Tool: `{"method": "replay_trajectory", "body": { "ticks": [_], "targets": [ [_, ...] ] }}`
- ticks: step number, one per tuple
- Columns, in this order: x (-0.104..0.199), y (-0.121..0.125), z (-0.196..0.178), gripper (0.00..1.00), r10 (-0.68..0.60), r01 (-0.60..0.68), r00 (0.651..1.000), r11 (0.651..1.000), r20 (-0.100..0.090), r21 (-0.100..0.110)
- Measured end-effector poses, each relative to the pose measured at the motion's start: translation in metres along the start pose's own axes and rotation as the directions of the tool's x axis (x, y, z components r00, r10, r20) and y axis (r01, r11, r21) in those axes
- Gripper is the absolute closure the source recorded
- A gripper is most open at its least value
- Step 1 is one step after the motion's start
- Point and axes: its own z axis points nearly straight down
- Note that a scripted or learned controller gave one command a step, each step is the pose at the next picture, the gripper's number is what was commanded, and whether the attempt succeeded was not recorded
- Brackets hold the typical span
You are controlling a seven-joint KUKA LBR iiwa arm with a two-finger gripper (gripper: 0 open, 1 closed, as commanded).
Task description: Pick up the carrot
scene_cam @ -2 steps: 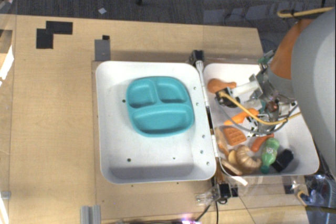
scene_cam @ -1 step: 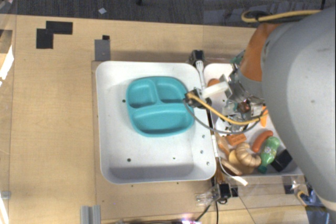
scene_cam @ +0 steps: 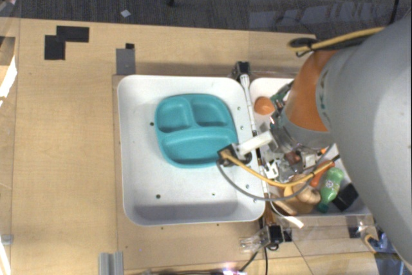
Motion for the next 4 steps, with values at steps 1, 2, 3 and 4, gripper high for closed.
{"method": "replay_trajectory", "body": {
  "ticks": [1, 2, 3, 4],
  "targets": [
    [-0.007, 0.016, 0.003, 1.0, -0.445, 0.445, 0.896, 0.896, 0.001, 0.017],
    [-0.005, 0.009, 0.003, 1.0, -0.049, 0.049, 0.999, 0.999, 0.005, 0.014],
    [0.004, -0.015, -0.04, 1.0, 0.082, -0.082, 0.997, 0.997, 0.006, 0.014],
    [0.012, -0.038, -0.016, 1.0, 0.12, -0.12, 0.993, 0.993, 0.004, 0.019]
  ]
}}
